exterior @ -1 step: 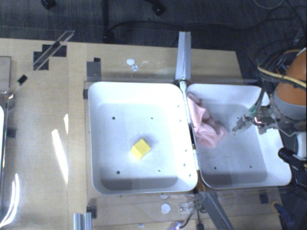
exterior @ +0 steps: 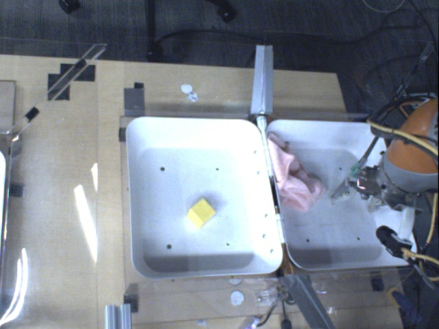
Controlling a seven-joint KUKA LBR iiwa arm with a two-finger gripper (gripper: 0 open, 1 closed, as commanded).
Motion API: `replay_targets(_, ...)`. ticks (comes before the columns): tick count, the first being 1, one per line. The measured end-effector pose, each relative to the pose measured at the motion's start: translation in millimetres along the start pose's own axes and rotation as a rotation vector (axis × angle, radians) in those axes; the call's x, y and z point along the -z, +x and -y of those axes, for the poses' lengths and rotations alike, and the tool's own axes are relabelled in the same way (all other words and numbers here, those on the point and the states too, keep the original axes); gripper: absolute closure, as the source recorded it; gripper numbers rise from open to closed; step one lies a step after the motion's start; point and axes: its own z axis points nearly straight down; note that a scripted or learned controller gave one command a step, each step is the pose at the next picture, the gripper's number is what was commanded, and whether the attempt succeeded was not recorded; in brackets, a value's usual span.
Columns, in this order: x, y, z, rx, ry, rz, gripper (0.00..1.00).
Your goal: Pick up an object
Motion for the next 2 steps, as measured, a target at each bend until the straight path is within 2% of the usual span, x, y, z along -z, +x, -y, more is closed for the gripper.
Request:
replay_targets(1,10.3,1.1,-1.0,0.002,-0.002,-0.001,1.0)
replay_targets(2,10.3,1.1,-1.0,0.002,-0.002,-0.001,0.0)
